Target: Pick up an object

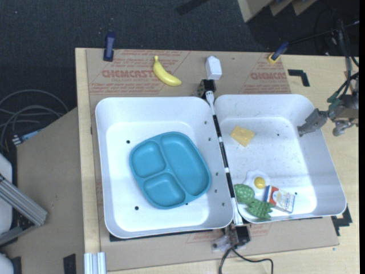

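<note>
The right bin [319,170] holds several small objects. A yellow cheese wedge [243,136] lies near its back left. At the front left sit a fried egg [258,181], two green leafy pieces [245,193], and a small red, white and blue carton [281,199]. My gripper [325,124] hovers over the right bin's back right rim, far from all of these. It is open, with nothing between its fingers [309,123].
A blue divided plate [168,169] lies in the left bin [114,130]. On the bench behind the bins are a toy banana [165,73], a white block [214,67] and two blue clips [109,44]. Cables hang at the right edge.
</note>
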`<action>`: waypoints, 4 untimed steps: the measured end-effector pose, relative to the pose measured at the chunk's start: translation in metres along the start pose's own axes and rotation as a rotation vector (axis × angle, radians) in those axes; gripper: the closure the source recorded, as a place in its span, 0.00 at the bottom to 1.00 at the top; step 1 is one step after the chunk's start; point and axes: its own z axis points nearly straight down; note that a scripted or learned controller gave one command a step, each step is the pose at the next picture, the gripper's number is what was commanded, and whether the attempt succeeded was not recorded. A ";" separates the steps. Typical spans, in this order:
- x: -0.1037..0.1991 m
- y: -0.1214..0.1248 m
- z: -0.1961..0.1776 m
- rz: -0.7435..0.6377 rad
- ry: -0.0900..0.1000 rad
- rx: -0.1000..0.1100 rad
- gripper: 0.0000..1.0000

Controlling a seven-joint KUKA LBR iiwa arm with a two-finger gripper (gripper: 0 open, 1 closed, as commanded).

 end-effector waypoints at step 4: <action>0.062 -0.051 0.184 0.001 0.001 -0.003 0.00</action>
